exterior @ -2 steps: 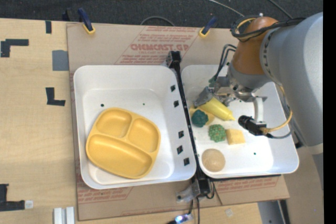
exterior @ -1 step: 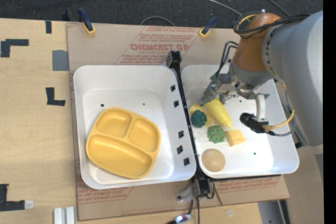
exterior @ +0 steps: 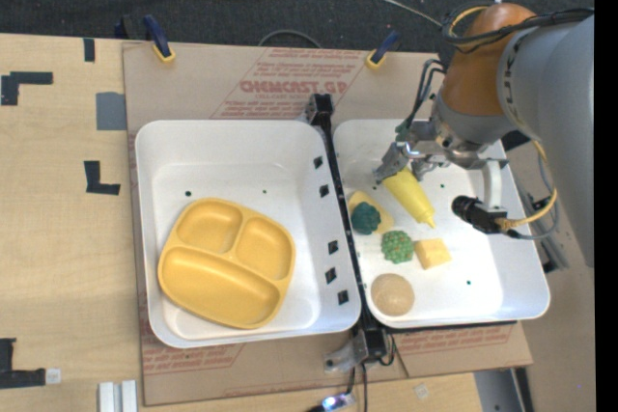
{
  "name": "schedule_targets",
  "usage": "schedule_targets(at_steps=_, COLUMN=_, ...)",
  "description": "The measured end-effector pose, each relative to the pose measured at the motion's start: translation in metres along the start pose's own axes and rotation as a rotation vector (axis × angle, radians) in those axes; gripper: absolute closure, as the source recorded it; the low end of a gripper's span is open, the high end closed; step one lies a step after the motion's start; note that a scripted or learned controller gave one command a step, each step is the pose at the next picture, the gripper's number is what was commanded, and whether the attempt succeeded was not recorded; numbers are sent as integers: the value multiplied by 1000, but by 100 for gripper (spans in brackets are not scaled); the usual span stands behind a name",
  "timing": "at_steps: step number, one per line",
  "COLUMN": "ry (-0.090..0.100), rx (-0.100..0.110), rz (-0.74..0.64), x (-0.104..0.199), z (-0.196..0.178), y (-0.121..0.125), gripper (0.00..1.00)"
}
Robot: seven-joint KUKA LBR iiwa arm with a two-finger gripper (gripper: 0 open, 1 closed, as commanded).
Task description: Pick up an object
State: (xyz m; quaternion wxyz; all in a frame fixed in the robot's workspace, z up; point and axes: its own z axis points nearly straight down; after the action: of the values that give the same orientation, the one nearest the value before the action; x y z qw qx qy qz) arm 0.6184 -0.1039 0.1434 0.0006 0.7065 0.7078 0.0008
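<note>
The right bin [exterior: 502, 289] holds several small items. A yellow squeeze bottle [exterior: 413, 196] lies tilted in its middle. Beside it are a dark green broccoli piece [exterior: 366, 220] on a pale yellow piece [exterior: 358, 201], a lighter green broccoli [exterior: 397, 246], a yellow cheese wedge [exterior: 433, 253] and a round tan bun [exterior: 392, 294]. My gripper [exterior: 396, 165] hangs low over the bin's back left part, right at the upper end of the yellow bottle. The wrist hides how it meets the bottle.
The left bin [exterior: 193, 145] holds a yellow divided plate [exterior: 227, 260]. A black divider [exterior: 333, 207] runs between the bins. The grey arm with its orange band [exterior: 483, 63] reaches in from the right over the right bin's back. A black cable connector [exterior: 475, 210] hangs by the bin's right side.
</note>
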Motion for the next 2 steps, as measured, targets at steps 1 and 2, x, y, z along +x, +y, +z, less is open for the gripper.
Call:
schedule_targets(at_steps=1, ry=-1, rx=-2, rz=1, x=-3, z=-57, y=-8, gripper=100)
schedule_targets(at_steps=2, ry=-1, rx=-2, rz=0, x=-2, z=-102, y=-7, gripper=100)
